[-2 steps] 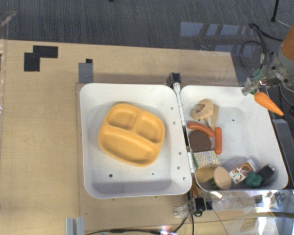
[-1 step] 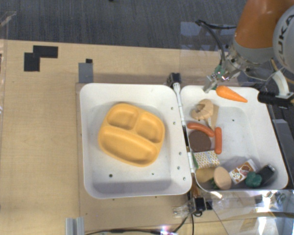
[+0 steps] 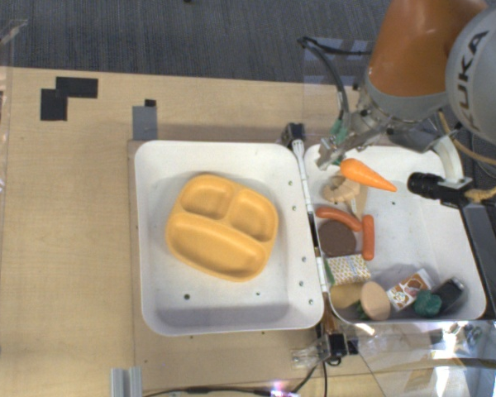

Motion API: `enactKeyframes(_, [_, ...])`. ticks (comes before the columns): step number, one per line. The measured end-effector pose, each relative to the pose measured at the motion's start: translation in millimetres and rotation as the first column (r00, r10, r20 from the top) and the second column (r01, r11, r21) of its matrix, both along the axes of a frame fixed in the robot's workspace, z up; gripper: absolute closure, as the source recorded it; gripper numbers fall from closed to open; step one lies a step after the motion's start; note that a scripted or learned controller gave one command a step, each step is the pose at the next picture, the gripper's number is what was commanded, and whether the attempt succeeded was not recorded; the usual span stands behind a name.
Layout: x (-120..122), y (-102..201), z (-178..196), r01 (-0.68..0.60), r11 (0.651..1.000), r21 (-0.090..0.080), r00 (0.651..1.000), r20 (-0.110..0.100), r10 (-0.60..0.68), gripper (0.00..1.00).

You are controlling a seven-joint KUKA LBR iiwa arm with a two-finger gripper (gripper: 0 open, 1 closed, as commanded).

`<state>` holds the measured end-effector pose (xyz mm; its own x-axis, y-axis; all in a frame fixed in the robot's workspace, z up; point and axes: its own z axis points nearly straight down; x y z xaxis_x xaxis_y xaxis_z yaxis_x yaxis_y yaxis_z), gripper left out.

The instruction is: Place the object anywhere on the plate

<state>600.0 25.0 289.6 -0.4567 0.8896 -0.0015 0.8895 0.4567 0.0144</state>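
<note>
Up over the right bin (image 3: 467, 246), the claw (image 3: 337, 151) sits beside the carrot (image 3: 365, 173); its opening cannot be told

Carrot up by the gripper, plate sitting in the left bin

The orange carrot (image 3: 366, 174) lies tilted with its tip pointing right, at the top of the right bin just below the gripper (image 3: 341, 145). The yellow three-compartment plate (image 3: 221, 226) sits flat, slightly rotated, mid left bin.

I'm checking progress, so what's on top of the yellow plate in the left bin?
Nothing rests on the plate; all three compartments look bare. The carrot sits in the right bin.
</note>
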Motion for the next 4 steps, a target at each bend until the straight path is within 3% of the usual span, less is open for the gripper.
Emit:
enactKeyframes(1, [-38.7, 47.4, -16.6, -0.135, 0.991, -0.004, 0.991, -0.008, 0.135, 1.00])
enactKeyframes(2, [-29.0, 116.5, -21.1, -0.050, 0.999, -0.002, 0.999, -0.006, 0.050, 1.00])
enactKeyframes(3, [20.6, 201.7, -63.7, -0.144, 0.990, -0.002, 0.990, -0.010, 0.144, 1.00])
enactKeyframes(4, [-5.7, 178.2, -51.5, -0.553, 0.833, -0.007, 0.833, -0.006, 0.553, 1.00])
